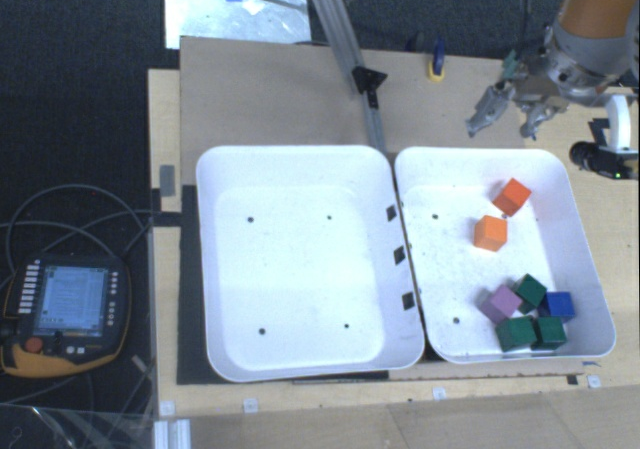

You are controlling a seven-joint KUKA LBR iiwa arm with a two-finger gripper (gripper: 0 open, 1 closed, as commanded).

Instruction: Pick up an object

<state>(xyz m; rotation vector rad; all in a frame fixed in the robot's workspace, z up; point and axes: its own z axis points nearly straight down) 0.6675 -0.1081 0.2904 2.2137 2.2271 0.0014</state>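
Blocks in right bin (585, 267): two orange cubes (512, 196) (490, 233) near middle, apart from each other; purple block (499, 303), three green blocks (530, 290) (515, 334) (549, 332) and blue block (558, 306) clustered at near right corner, touching. Left bin (215, 237) beside it. Gripper (508, 117) above bench beyond right bin's far edge, fingers spread apart, nothing between them. Teach pendant (65, 312) on floor at left.
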